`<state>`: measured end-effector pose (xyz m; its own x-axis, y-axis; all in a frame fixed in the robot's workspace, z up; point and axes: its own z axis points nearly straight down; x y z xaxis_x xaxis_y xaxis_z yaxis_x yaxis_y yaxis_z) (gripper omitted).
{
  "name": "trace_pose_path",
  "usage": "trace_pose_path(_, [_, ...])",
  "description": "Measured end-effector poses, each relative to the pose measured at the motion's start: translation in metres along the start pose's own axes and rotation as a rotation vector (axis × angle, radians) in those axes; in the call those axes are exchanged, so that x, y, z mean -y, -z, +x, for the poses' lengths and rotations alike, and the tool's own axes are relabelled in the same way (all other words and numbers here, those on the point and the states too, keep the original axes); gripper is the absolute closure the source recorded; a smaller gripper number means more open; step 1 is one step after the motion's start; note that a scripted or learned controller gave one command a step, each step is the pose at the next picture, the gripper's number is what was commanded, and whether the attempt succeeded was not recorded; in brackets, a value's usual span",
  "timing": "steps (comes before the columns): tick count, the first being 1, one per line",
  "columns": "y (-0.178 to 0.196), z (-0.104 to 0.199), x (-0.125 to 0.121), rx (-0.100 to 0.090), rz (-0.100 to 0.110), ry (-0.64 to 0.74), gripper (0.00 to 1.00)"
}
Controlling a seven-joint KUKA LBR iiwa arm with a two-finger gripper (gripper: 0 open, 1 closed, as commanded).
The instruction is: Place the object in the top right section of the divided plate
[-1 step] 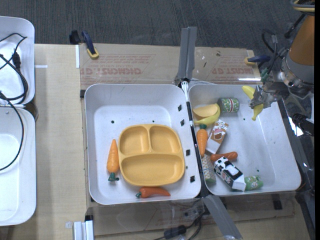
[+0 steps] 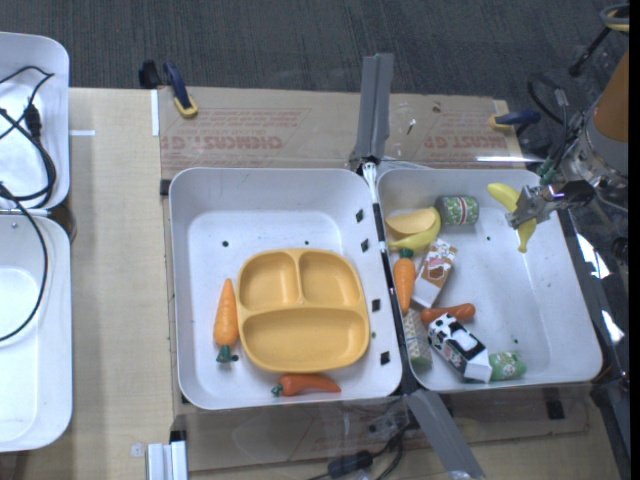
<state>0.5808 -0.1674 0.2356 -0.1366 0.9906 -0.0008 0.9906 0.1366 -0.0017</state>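
A yellow divided plate (image 2: 300, 340) lies in the left bin (image 2: 200, 218); its top right section (image 2: 332, 280) holds nothing. My gripper (image 2: 535, 208) hangs over the right bin's (image 2: 555, 308) far right side. It is shut on a small yellow banana (image 2: 506, 197). The banana's upper end pokes out to the left of the fingers and its lower end (image 2: 525, 236) hangs below them.
Two orange carrots lie beside the plate, one at its left (image 2: 226, 313) and one in front (image 2: 308, 384). The right bin holds a yellow fruit slice (image 2: 415, 228), a green can (image 2: 460, 209), a carrot (image 2: 403, 280), a small carton (image 2: 436, 273) and a cow-patterned carton (image 2: 460, 348).
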Motion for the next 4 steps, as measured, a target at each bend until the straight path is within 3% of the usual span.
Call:
trace_pose_path(1, [-0.045, 0.076, -0.004, -0.001, 0.001, 0.241, 1.0])
trace_pose_path(2, [-0.044, 0.146, -0.002, 0.0, 0.0, 0.396, 1.0])
trace_pose_path(3, [-0.033, 0.109, -0.012, 0.001, -0.002, 0.347, 1.0])
trace_pose_path(4, [-0.036, 0.183, 0.014, 0.0, 0.0, 0.476, 1.0])
